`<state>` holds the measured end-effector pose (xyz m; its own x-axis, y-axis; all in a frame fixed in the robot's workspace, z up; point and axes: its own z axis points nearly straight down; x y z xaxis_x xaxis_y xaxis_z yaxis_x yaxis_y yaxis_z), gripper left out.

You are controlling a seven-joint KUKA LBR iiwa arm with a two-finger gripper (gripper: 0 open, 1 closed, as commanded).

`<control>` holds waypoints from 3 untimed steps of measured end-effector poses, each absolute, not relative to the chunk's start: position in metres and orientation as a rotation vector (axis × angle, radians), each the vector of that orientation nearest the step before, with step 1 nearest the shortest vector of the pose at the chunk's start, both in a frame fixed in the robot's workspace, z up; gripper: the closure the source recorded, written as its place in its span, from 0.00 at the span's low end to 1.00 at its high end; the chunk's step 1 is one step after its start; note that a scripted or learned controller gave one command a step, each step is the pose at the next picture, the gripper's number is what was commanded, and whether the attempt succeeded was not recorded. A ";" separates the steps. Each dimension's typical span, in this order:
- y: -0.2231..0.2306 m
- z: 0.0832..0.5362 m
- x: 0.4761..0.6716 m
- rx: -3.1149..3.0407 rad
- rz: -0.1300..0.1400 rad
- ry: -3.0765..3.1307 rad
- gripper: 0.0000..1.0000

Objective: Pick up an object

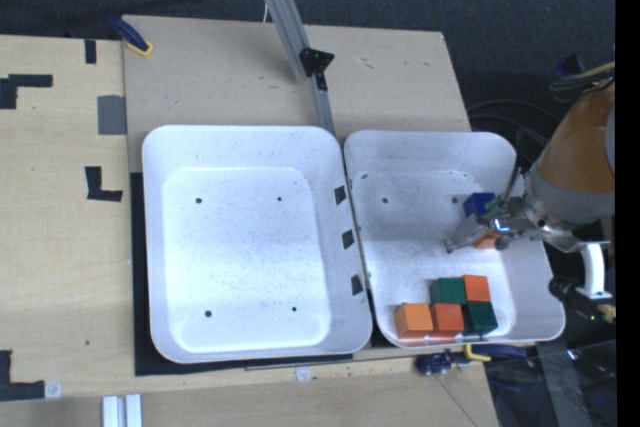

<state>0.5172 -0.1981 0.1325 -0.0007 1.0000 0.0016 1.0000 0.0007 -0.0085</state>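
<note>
Blocks are seen in the right bin (420, 160), down near its front edge. An orange block (413, 318) is placed at the left of the group, with a second orange block (448, 317) just beside it. A dark green block (449, 290) is set behind that one, and a third orange block (477, 288) is placed next to the green one. Another dark green block (482, 316) is found at the right end of the group. All five are packed close together. The gripper (470, 237) is seen farther back in the same bin, near its right wall, well apart from the group of blocks. It is lowered close to the bin floor. Something blue (480, 204) and a small orange bit (487, 241) are seen right at the gripper, but what they are cannot be told. How the fingers are set cannot be told, as they are too small and blurred. The grey arm (575, 170) with its orange band is seen at the right side. The left bin (165, 155) is set just beside the right one on the surface (60, 235).
</note>
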 end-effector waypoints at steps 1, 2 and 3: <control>-0.198 0.090 0.517 -2.219 0.004 -2.222 0.00; -0.197 0.101 0.517 -2.216 0.002 -2.222 1.00; -0.196 0.143 0.519 -2.221 -0.001 -2.225 1.00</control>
